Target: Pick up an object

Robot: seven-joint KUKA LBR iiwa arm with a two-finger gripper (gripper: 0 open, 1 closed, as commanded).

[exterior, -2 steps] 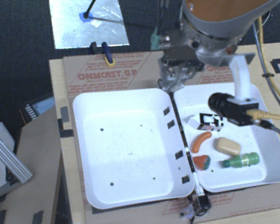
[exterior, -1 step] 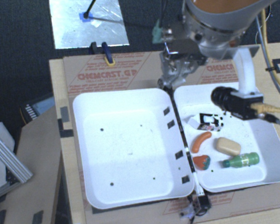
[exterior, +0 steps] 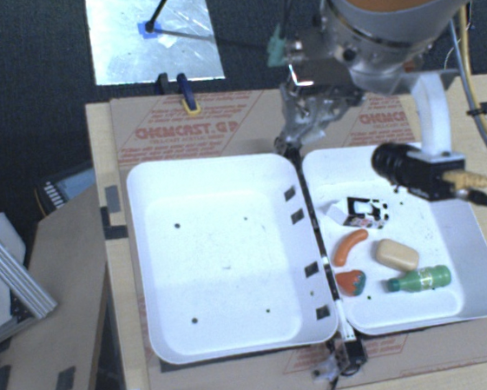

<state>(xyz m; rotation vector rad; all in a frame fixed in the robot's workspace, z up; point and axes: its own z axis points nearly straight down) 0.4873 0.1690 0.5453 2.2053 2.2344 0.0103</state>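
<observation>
My gripper (exterior: pixel 293 143) hangs over the far end of the divider between the two bins, above the back edge and apart from every object. The right bin (exterior: pixel 466 234) holds an orange sausage-shaped piece (exterior: pixel 350 246), a tan block (exterior: pixel 396 255), a green bottle (exterior: pixel 420 280) lying on its side, a small red and teal piece (exterior: pixel 351 283) and a black-and-white item (exterior: pixel 363 211). All of them lie in the bin's left and middle part, nearer the front than the gripper.
The left bin (exterior: pixel 224 253) sits beside the right one, with a row of black clips along the divider (exterior: pixel 314 243). A black cylinder (exterior: pixel 407 171) on a white bracket juts over the right bin's back. Cables trail at the right. Cardboard lies under both bins.
</observation>
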